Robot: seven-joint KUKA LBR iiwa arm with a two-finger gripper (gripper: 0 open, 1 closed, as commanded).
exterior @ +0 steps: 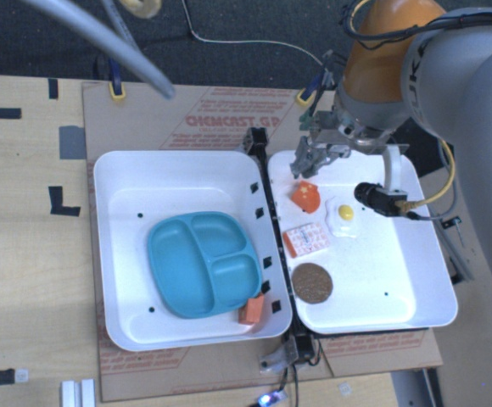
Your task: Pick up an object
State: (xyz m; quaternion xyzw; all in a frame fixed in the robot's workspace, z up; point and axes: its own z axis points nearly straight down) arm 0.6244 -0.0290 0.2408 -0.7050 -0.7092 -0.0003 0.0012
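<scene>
My gripper [308, 168] hangs over the far left corner of the right bin [416, 308], open with nothing between its fingers. Just below it in the view, a small gap away, lies a red-orange rounded object [306, 197]. A white and yellow fried-egg toy [344, 214] rests to that object's right. A red and white packet [304, 240] and a brown round disc [312, 283] lie nearer the front along the bin's left side.
The left bin [119, 185] holds a blue divided plate [204, 263] and a small orange block [251, 310] at its front right corner. A black divider [263, 202] runs between the bins. A black cable fitting [377, 197] sticks out from the arm over the right bin.
</scene>
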